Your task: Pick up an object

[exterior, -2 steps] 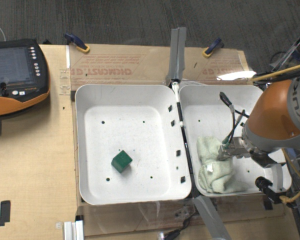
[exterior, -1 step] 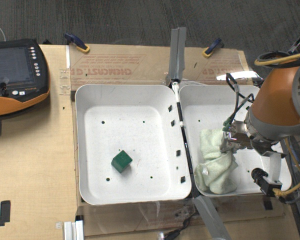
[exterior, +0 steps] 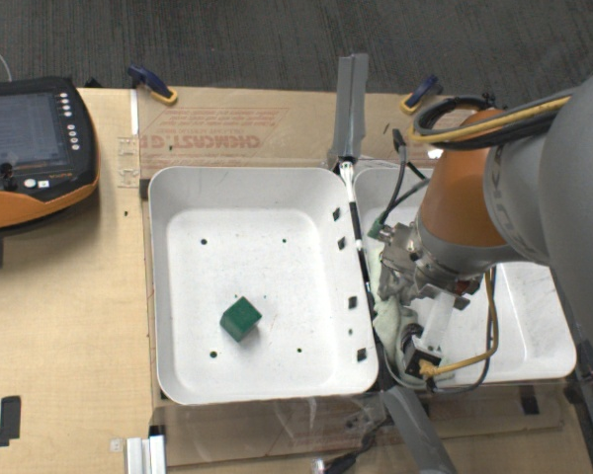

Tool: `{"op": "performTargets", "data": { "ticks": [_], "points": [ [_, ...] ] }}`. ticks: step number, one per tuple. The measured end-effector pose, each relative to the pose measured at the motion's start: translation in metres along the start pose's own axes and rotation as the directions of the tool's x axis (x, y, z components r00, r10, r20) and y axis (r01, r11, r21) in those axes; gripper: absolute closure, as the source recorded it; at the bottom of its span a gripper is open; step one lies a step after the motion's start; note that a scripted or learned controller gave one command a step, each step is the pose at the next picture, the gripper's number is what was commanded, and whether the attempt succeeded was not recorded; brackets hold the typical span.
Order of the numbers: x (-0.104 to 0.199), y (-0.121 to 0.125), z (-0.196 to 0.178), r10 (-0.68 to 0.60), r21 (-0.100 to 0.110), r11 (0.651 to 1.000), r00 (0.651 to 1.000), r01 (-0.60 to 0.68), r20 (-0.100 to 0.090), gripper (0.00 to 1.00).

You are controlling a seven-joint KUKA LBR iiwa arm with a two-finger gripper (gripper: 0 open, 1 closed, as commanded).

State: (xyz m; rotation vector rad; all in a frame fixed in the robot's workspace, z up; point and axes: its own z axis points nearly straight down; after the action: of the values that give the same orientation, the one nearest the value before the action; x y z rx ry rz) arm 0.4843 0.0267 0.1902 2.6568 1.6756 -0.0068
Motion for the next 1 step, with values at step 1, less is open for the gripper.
{"op": "performTargets", "data": {
  "ticks": [1],
  "points": [
    [-0.0594, 0.0206, -0.0873, 0.317, 0.001, 0.948, 0.948, -0.317, 0.001, 1.00]
  ]
}}
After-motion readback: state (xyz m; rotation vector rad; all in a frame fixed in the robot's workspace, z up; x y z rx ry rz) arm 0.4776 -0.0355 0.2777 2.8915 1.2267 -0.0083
